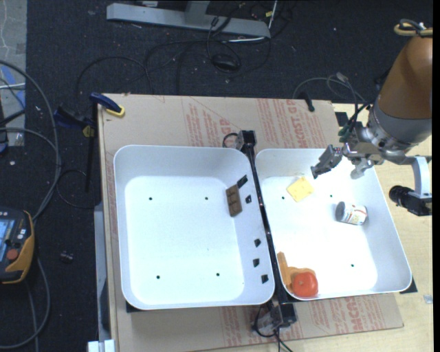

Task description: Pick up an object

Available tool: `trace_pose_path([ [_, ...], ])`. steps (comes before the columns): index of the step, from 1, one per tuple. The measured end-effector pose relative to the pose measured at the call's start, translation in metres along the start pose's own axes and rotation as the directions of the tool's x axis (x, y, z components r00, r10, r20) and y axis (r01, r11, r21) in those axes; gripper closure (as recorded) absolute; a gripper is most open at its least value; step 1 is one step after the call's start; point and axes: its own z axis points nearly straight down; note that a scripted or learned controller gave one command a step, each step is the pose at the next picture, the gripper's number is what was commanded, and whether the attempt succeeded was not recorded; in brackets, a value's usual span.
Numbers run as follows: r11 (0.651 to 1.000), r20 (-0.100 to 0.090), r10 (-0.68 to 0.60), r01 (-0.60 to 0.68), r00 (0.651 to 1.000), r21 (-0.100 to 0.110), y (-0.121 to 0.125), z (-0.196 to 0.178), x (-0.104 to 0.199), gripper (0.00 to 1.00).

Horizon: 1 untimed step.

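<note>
My gripper (341, 166) hangs over the far edge of the right bin (385, 237), its two fingers spread open with nothing between them. A flat yellow piece (300, 188) lies just below and left of the dark left finger (324, 163). A small white cylinder (351, 214) lies on its side in the middle right of that bin. A red round object with an orange stalk (303, 282) rests in the bin's near left corner. A brown block (234, 200) leans against the right wall of the left bin (137, 227).
A black divider with clips (258, 220) runs between the two bins. Both stand on a cardboard sheet (185, 117). Cables and a grey bar (185, 19) lie on the dark floor behind. A yellow-handled clamp (110, 104) sits at the cardboard's far left corner.
</note>
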Motion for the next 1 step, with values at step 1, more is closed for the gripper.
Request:
trace_pose_path([
  [1,1.0,0.0,-0.002,0.002,1.0,0.0,0.0584,0.0576,0.0157,0.0],
])
